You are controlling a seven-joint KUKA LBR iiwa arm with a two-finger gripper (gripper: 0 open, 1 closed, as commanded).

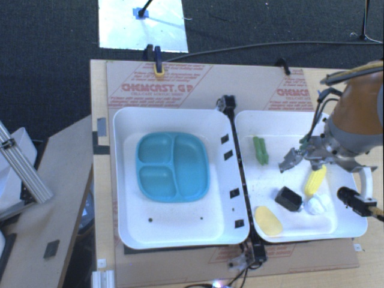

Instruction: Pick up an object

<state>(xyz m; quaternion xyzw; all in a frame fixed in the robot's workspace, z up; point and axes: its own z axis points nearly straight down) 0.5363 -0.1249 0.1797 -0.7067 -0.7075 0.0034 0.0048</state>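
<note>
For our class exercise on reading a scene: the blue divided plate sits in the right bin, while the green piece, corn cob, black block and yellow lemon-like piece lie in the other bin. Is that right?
Not quite. The camera view shows the blue divided plate in the left bin, not the right. The green piece, corn cob, black block and yellow lemon-like piece do lie in the other bin, the right bin.

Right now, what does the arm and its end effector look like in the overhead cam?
The arm shows a rounded orange band over a grey section. Thin dark cables loop along its left side down to the wrist. The end effector is grey metal, angular, with small dark parts and a hint of green by its base.
</note>
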